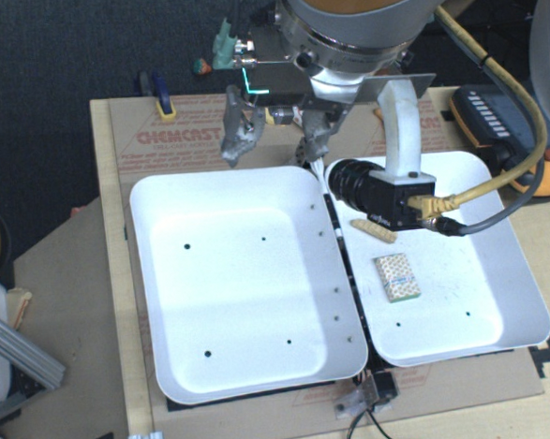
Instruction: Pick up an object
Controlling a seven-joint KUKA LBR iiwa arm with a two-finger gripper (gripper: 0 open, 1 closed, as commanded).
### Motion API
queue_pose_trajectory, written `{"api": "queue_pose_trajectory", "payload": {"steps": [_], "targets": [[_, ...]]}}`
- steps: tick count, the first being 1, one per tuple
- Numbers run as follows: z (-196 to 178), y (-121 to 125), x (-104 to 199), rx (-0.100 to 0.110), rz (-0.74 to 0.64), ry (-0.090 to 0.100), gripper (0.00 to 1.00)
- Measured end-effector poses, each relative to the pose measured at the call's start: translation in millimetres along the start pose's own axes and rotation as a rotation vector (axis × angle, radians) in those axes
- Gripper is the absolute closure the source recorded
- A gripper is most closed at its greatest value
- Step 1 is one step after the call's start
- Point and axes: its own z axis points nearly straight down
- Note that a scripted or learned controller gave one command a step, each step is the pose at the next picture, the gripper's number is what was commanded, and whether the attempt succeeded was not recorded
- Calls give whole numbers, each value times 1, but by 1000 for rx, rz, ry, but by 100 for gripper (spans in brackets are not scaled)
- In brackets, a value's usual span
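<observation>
The hand (274, 139) hangs at the far edge of the two bins, above the table's (119, 272) cardboard sheet, its two fingers spread apart with nothing between them. The left bin (153, 222) sits beside the right bin (506, 301), their rims touching along the middle. In the right bin a small patterned packet (397, 277) lies near the centre, with a clothespin-like wooden piece (373, 230) just beyond it, partly under a black camera unit (376, 193) mounted on the arm.
</observation>
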Motion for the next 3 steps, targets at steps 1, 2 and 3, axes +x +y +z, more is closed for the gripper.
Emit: {"api": "queue_pose_trajectory", "payload": {"steps": [1, 2, 3], "targets": [[-11, 0, 1, -4, -2, 2, 100], [-10, 0, 1, -3, -1, 1, 0], [-21, 1, 2, -7, -2, 3, 100]]}}
